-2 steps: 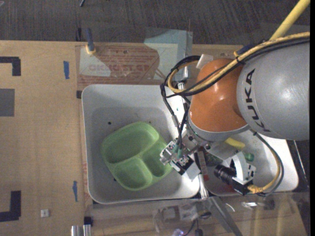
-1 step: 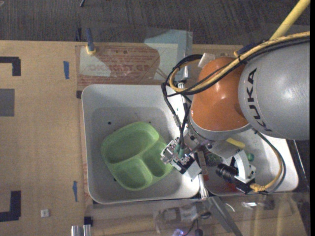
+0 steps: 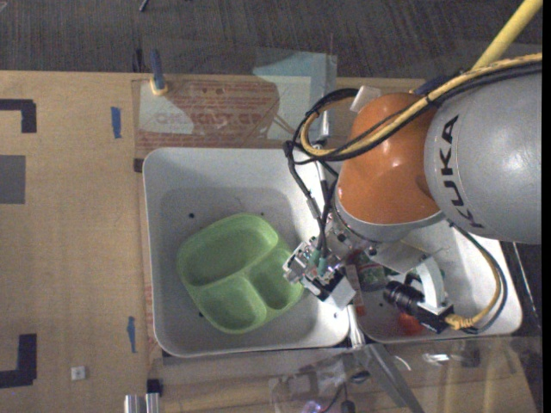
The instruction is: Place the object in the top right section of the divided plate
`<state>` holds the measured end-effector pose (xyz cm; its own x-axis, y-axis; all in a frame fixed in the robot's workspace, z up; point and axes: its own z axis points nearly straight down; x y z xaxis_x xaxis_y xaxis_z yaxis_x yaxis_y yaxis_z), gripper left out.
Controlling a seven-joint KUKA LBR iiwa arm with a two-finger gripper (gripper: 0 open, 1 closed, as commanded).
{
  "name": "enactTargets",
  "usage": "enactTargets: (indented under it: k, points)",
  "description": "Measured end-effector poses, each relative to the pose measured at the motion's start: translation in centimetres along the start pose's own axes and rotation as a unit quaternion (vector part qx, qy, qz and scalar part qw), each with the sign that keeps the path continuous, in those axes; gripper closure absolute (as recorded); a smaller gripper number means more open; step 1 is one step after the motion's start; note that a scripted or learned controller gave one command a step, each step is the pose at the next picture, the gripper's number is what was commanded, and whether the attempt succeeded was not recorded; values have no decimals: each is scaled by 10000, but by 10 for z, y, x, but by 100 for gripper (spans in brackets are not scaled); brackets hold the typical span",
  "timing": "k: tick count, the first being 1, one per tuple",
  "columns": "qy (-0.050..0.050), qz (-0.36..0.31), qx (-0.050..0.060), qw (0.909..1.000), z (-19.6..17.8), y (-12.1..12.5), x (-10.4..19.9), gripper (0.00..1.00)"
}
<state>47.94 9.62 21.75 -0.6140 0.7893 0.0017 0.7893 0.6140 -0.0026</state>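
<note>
A light green divided plate lies tilted in the left white bin, with one large section and two smaller ones. My gripper hangs at the plate's right edge, over the bin's right side near the wall between the two bins. Small green and white parts show at its tip, and I cannot make out an object held there. The grey arm with its orange band covers most of the right bin.
In the right bin a small red object and a dark item with red and green lie partly under the arm. Black and yellow cables loop around the wrist. The wooden bench extends to the left, with blue tape marks.
</note>
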Motion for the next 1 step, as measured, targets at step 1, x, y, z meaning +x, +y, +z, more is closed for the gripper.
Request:
enactTargets:
  k: [1]
  points:
    - [-1, 152, 7, 9999, 5, 16, 21, 100]
